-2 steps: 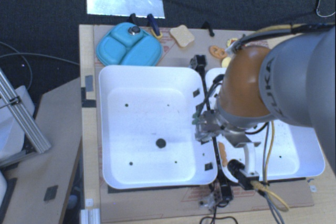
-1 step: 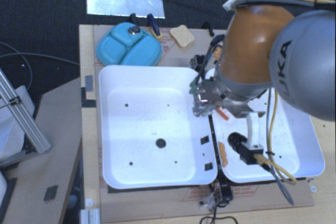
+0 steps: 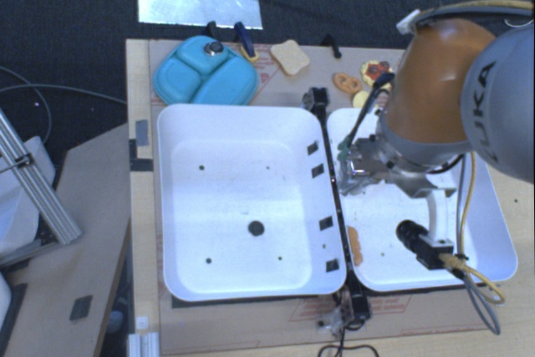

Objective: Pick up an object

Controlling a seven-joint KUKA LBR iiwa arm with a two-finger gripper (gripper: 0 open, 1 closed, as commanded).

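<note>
Gripper [image 3: 355, 165] sits low over the right shallow white plastic bin [image 3: 493, 251], at its left wall, just right of the black divider strip [image 3: 328, 180] between the two bins. Metal gripper body is visible, fingers are not resolved; can't tell if it's spread, closed or holding anything. Grey arm with orange band [image 3: 435, 84] covers most of the bin's upper half behind the gripper.

Below the gripper, near it, a small orange-tan elongated piece [image 3: 354, 245] lies on the right bin floor against the left wall, apart from the gripper. That's the only loose object seen in this bin.

Left of the gripper, across the divider: the left shallow white plastic bin [image 3: 180, 171], with a small dark round disc [image 3: 256, 228] on its floor.

Above the gripper, on the bench beyond the bins: a tan toast-shaped toy slice [image 3: 290, 57], an orange pretzel-shaped toy [image 3: 346, 83], and further left a light-blue divided plastic tray [image 3: 206, 73].
</note>
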